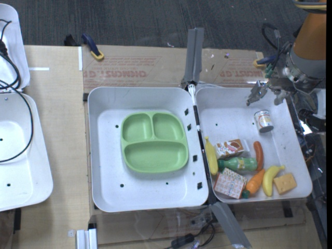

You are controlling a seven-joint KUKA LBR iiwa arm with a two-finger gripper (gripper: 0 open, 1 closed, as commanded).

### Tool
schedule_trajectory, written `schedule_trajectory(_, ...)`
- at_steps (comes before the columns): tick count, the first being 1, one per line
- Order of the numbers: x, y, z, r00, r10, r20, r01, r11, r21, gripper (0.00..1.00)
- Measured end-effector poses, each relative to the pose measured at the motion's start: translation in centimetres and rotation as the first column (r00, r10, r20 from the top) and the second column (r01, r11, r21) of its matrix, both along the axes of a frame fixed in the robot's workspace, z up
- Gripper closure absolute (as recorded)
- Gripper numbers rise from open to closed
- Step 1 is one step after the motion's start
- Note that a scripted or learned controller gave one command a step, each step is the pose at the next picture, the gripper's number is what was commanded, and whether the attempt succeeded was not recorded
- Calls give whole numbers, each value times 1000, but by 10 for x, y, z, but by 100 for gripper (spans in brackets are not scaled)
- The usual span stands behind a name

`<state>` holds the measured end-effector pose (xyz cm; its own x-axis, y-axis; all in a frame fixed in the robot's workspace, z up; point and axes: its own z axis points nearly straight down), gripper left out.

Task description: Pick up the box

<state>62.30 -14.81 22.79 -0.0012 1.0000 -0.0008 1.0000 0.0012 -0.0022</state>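
Two small boxes lie in the right bin [290, 119]. A white and red carton [230, 148] rests near its middle. A pink patterned box [230, 183] lies at the front left corner. My gripper [268, 95] hovers over the bin's back right part, above and behind a small tin can [264, 121]. The fingers [254, 96] are spread open and hold nothing. The gripper stands well apart from both boxes, which lie nearer the front.
Around the boxes lie a yellow banana [211, 157], a green bottle [239, 164], a red sausage [258, 153], a carrot [254, 181], a second banana [270, 179] and a cheese wedge [285, 183]. The left bin [104, 139] holds a green divided plate [154, 141].
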Motion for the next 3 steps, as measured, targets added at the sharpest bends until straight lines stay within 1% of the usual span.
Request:
schedule_trajectory(1,-56,33,-90,999,37,-1,-37,999,1,0)
schedule_trajectory(2,-109,46,-110,992,-127,19,127,992,0,0)
schedule_trajectory(3,-63,53,-136,954,-299,3,299,954,0,0)
